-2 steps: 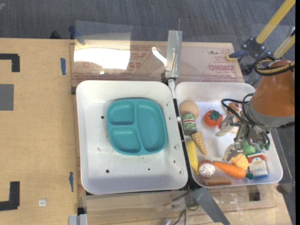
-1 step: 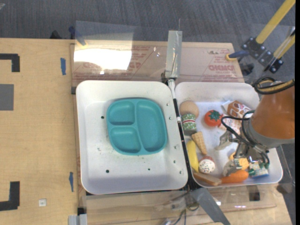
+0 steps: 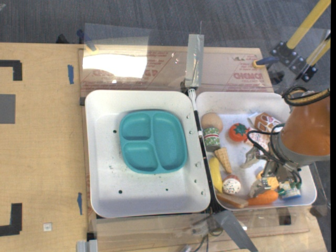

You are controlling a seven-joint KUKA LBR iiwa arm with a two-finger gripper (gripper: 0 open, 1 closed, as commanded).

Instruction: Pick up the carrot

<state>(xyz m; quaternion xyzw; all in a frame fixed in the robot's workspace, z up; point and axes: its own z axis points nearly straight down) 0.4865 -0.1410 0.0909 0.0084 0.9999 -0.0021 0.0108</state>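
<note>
1. Your two-finger gripper (image 3: 269,178) hangs low in the right shallow white bin (image 3: 310,196); I cannot tell its state.
2. The tapered orange plastic carrot (image 3: 263,197) lies just below it, apparently not yet lifted.

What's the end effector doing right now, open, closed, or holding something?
End effector: low in the right bin, right over the carrot; open or closed cannot be told.

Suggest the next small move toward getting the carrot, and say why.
Probably a short straight descent onto the carrot. The gripper hangs just above it at the right bin's near edge, roughly lined up, and nothing shows between its fingertips.
</note>
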